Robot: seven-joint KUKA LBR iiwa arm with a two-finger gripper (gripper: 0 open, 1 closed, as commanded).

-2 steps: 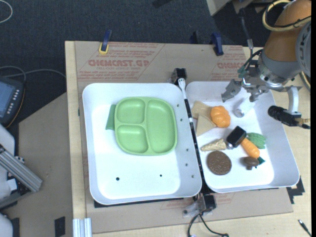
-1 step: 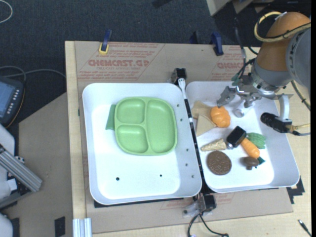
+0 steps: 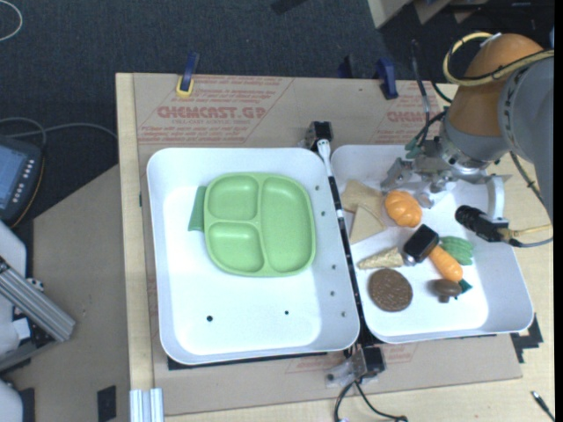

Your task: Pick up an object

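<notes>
The right bin [image 3: 506,310] holds several toy foods. Among them are an orange fruit [image 3: 403,207], a carrot [image 3: 446,264] with green leaves, a black block [image 3: 420,243], a brown round cookie [image 3: 390,289], a tan cone [image 3: 380,258] and a beige wedge [image 3: 358,195]. My gripper [image 3: 410,181] hangs over the far part of this bin, just behind the orange fruit. Its fingers are spread open and nothing sits between them.
The left bin [image 3: 176,315] holds a green divided plate [image 3: 259,223]. A small brown piece [image 3: 449,293] lies near the right bin's front right. A black cylinder [image 3: 479,222] with a cable juts out below the wrist. A raised divider [image 3: 339,227] separates the bins.
</notes>
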